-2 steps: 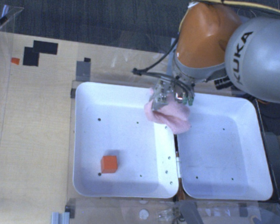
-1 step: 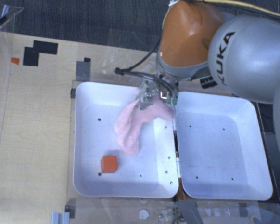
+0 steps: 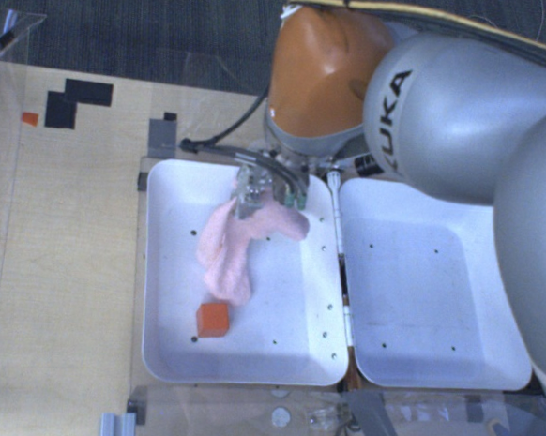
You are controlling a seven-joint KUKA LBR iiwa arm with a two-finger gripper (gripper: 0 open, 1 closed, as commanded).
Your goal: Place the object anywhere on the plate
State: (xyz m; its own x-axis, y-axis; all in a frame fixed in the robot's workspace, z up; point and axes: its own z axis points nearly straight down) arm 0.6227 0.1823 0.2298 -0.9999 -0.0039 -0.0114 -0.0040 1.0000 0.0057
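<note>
The hand (image 3: 256,194) pinches the top of a pink cloth (image 3: 228,251), which drapes from the left bin's (image 3: 164,345) far edge toward its middle. It looks light and limp, best gripped at a bunched fold. An orange block (image 3: 213,320) lies near the bin's front edge. No plate shows.

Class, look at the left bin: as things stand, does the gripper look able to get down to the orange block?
Probably yes. The orange block lies uncovered near the left bin's front, with nothing over it. The gripper is at the back of that bin, over the pink cloth, whose lower end lies just beside the block.
</note>
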